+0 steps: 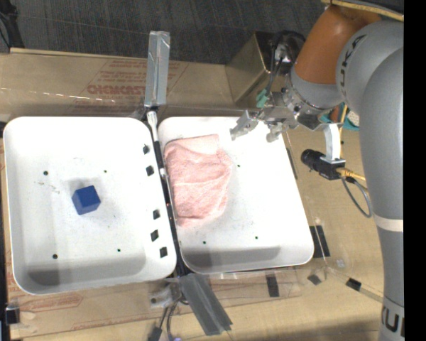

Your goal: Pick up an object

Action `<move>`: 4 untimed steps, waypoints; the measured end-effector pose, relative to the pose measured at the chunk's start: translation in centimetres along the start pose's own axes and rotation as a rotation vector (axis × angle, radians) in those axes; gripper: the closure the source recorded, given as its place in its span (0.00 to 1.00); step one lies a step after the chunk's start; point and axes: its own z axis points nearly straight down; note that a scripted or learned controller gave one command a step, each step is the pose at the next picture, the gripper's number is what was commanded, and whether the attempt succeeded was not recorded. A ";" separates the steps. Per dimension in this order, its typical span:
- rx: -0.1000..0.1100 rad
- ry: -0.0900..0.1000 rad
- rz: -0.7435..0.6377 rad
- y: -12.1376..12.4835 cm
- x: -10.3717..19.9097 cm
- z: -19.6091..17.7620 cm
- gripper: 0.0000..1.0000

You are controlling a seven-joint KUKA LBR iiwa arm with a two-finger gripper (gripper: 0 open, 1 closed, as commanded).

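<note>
Blue against white, a small cube (86,199) is seen in the left bin (28,261); a pink cloth (197,177) lies in the right bin (284,226), along its left wall; beyond, the gripper (258,125) hangs over the far rim, fingers spread and empty; the approach step is judged in hand; a descent onto the cloth is called for, the dividing walls being the nearest obstruction.

Robot lab, bench (341,212) with two white bins (28,190), cabled arm (369,55)
</note>
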 end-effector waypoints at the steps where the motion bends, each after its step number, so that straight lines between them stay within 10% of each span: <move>1: -0.005 -0.001 -0.226 0.0 4.4 13.6 0.00; 3: -0.008 -0.003 -0.306 -2.7 -2.5 13.4 0.00; 4: -0.009 -0.003 -0.312 -2.6 -2.4 12.3 1.00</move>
